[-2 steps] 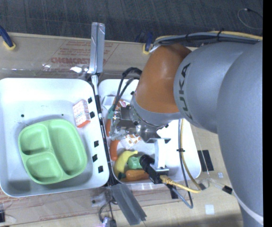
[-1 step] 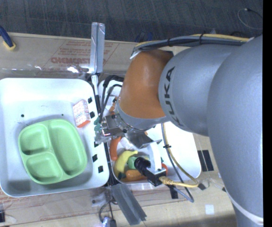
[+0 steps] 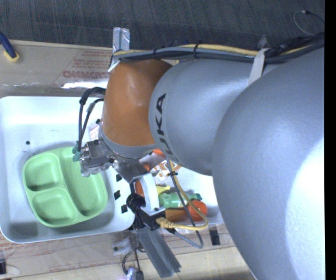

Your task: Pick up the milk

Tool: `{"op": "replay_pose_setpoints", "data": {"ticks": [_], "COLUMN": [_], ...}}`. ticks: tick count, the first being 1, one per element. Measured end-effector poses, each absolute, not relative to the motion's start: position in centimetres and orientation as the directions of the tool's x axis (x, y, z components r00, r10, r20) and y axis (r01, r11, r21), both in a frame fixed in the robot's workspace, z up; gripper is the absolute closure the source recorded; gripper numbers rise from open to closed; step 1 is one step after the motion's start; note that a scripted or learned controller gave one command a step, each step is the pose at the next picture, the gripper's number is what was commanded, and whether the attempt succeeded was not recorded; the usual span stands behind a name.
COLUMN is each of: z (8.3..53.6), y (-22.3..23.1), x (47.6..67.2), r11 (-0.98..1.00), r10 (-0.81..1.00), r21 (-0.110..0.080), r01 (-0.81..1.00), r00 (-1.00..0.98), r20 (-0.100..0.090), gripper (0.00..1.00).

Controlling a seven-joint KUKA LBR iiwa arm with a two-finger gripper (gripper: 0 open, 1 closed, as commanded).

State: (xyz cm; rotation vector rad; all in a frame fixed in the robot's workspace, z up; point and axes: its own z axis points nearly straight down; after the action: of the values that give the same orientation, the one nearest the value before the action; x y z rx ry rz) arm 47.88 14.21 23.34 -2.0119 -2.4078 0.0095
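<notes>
My arm fills most of the camera view, its orange band [image 3: 130,104] hanging over the gap between the two bins. Below the wrist, the gripper [image 3: 156,251] points toward the bench's front edge and looks raised above the bins. A white carton-like item [image 3: 149,192], probably the milk, lies in the right bin just under the wrist. The arm hides much of it. Nothing shows in the gripper.
A green divided tray [image 3: 63,191] lies in the left bin [image 3: 16,121]. Beside the carton in the right bin sit a green item [image 3: 171,200] and an orange-red item [image 3: 196,210]. A yellow cable loop [image 3: 182,226] hangs there. The arm covers the remainder of the right bin.
</notes>
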Motion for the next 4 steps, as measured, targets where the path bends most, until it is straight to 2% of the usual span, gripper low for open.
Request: {"op": "replay_pose_setpoints", "data": {"ticks": [1,2,4], "z": [28.1,23.9,25.3], "y": [20.4,20.5,20.8], "x": [47.6,47.6,47.6], "r11": [0.167,0.287,0.301], "r10": [0.986,0.958,0.954], "r21": [-0.006,-0.01,-0.025], "r01": [0.986,0.958,0.953], "r00": [-0.167,-0.287,-0.301], "r20": [-0.002,-0.001,-0.004], "gripper": [1.0,1.0,1.0]}}
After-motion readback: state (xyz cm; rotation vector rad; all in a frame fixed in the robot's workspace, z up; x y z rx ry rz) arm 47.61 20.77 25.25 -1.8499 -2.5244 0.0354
